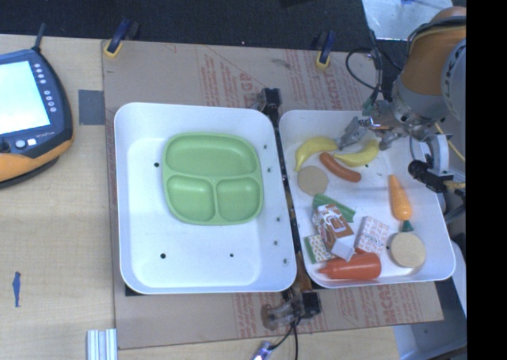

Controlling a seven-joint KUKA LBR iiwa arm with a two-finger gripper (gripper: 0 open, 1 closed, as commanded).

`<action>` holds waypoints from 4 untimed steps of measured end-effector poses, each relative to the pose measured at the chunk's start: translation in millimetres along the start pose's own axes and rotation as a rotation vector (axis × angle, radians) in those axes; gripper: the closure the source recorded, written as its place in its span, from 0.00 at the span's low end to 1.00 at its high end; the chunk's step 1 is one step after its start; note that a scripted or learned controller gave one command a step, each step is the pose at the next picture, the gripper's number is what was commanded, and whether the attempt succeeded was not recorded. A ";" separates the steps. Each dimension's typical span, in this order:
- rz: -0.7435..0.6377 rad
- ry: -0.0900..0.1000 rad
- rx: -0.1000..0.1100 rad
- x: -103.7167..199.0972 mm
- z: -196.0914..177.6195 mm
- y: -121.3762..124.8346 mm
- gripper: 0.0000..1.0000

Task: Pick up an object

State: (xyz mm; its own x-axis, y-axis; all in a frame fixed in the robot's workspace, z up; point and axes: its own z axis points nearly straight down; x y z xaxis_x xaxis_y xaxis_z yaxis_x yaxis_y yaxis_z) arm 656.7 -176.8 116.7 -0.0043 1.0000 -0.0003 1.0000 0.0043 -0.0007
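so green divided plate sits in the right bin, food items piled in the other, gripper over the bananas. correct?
Not quite: the green divided plate sits in the left bin, not the right. The camera view shows it. The food items are piled in the right bin, and the gripper is over the bananas there.

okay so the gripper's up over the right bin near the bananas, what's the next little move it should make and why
Probably a short, straight descent onto the banana. The gripper sits at the far end of the right bin, right at that banana's upper edge, and nothing shows between its fingers. The hot dog lies close alongside, so it should keep to the banana's far side to avoid nudging it.
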 end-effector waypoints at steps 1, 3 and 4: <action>0.001 0.000 0.003 -35.4 24.9 -42.4 0.00; 0.000 0.000 -0.001 -34.1 -52.6 -0.1 0.00; -0.001 0.000 0.004 17.6 25.6 -47.2 0.00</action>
State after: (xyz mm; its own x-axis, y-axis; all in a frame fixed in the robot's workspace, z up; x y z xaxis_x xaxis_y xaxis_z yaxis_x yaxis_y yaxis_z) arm 609.4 -159.4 91.1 -0.0056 1.0000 -0.0004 1.0000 0.0056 -0.0049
